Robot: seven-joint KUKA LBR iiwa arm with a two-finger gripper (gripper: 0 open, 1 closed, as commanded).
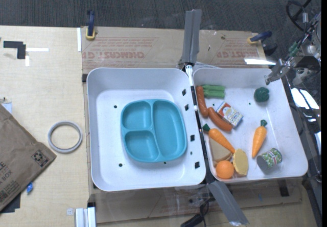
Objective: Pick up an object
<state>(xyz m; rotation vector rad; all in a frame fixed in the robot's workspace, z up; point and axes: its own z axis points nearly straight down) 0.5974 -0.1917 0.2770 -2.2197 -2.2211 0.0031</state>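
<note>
Claw sits at right bin's far right corner, above the rim, arm barely in from the right edge. Can't tell its opening; nothing visibly held. Toys lie in that bin: carrots, can, orange. Tray in left bin.

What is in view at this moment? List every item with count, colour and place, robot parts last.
bins: 2, white, side by side on bench
divided plate: 1, teal, left bin
carrots: 2, orange, right bin
sausage: 1, red-brown, right bin's left wall
green vegetable: 1, right bin, top
dark green ball: 1, right bin, upper right
carton: 1, orange-white, right bin, centre
can: 1, green-labelled, lower right
orange: 1, bottom edge
tape ring: 1, grey, left of bins
hand: 1, grey, over right bin's upper-right rim
</note>
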